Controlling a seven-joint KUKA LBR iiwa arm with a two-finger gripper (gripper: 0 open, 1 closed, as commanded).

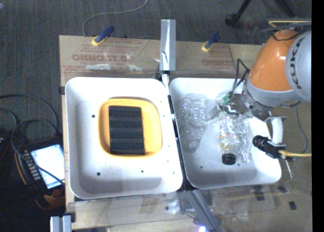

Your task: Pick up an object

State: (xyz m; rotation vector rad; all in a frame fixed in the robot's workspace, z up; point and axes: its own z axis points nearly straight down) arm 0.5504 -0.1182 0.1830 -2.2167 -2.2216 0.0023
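gripper (234, 105) low in right bin (202, 175) over clear plastic bottle (234, 137); claw state can't tell. yellow-and-black sponge (129, 127) in left bin (81, 175).

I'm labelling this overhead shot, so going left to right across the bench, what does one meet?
Left bin → yellow tray with black ridged block → upright metal divider post → crumpled clear plastic → small black cap → robot arm.

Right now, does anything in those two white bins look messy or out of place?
Nothing looks spilled or broken. The left bin holds a yellow tray lying flat; the right bin holds crumpled clear plastic and a small black cap.
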